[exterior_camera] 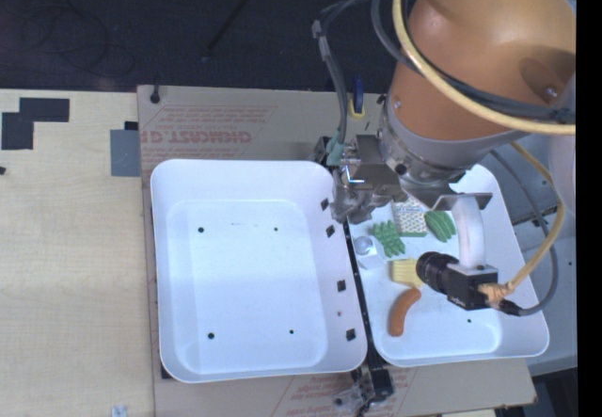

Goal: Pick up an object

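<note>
We see two white bins side by side on the worktop: the left bin [246,269] lies toward the worktop's middle, and the right bin [470,330] sits toward its right edge, holding all the loose objects. That grouping suits the task, since the arm reaching in from the right finds every candidate in one place. The gripper [362,194] hangs over the right bin's upper left corner, close to the divide between the bins. Whether it grips anything we cannot tell.

We count the pieces in the right bin:

- two green leafy pieces [388,238]
- one orange sausage-shaped piece [404,312] near the bin's front
- one small yellow block [403,271]
- one pale checked piece [410,216]
- one small clear piece [366,248]

The nearest leafy piece lies just beside the gripper, so we judge it the likeliest object to be picked.
</note>
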Robot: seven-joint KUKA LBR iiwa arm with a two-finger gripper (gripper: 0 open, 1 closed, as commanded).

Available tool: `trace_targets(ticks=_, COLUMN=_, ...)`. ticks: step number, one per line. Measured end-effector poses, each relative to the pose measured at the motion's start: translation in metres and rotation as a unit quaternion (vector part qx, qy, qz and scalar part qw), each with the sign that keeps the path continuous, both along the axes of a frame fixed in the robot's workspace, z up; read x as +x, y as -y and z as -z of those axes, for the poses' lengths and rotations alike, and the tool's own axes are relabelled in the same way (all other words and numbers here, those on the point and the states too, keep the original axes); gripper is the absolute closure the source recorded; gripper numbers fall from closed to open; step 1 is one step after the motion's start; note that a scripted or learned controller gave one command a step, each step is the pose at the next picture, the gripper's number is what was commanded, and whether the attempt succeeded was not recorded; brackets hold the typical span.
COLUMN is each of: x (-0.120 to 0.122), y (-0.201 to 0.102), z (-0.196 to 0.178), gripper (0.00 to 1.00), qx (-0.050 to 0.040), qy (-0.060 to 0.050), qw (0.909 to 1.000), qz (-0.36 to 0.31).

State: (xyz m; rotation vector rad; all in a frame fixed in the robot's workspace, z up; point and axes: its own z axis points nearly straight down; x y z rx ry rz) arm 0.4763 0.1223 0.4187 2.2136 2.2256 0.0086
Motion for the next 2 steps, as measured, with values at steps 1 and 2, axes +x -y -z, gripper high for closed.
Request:
trace_targets(ticks=1, x=-0.001, y=0.001, z=-0.004, gripper=1.0, qx=-0.0025, qy=-0.006, qw=1.0, qz=-0.001)
trace_targets(ticks=2, x=0.004, y=-0.045, z=-0.076, gripper=1.0, qx=-0.0009, qy=-0.002, qw=1.0, qz=0.001)
